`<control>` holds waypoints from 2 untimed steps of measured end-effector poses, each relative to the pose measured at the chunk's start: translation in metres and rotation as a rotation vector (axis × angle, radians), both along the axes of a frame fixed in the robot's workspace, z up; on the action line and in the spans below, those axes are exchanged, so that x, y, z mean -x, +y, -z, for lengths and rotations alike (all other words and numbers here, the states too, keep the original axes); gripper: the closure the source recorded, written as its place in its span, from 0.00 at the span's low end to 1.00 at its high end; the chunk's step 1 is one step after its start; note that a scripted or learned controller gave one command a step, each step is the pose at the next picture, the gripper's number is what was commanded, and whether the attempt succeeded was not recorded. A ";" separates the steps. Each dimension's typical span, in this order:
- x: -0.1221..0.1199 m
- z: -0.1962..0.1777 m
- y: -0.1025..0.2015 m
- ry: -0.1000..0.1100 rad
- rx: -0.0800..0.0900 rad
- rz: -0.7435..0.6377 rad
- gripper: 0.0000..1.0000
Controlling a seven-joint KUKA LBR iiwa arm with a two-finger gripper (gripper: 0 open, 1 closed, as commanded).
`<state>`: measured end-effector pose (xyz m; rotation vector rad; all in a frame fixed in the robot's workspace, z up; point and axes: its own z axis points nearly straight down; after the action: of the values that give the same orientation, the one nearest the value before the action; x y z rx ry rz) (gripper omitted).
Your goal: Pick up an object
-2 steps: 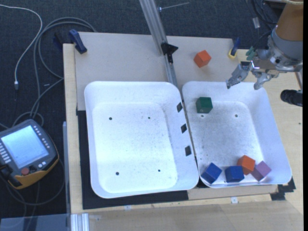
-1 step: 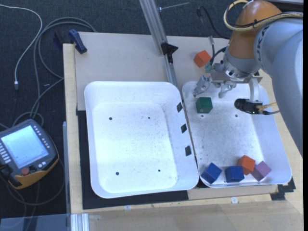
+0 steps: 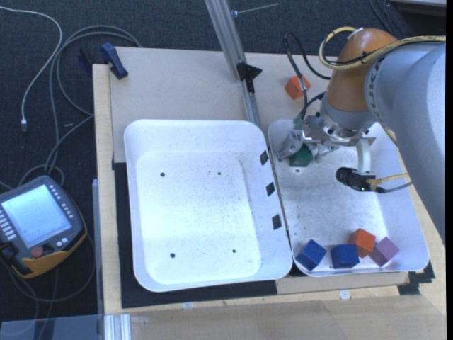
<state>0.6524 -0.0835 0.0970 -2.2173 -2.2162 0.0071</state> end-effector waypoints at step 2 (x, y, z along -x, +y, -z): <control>-0.012 -0.108 0.092 -0.018 -0.002 -0.010 1.00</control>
<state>0.6642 0.0085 0.2055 -2.2140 -2.2351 -0.0154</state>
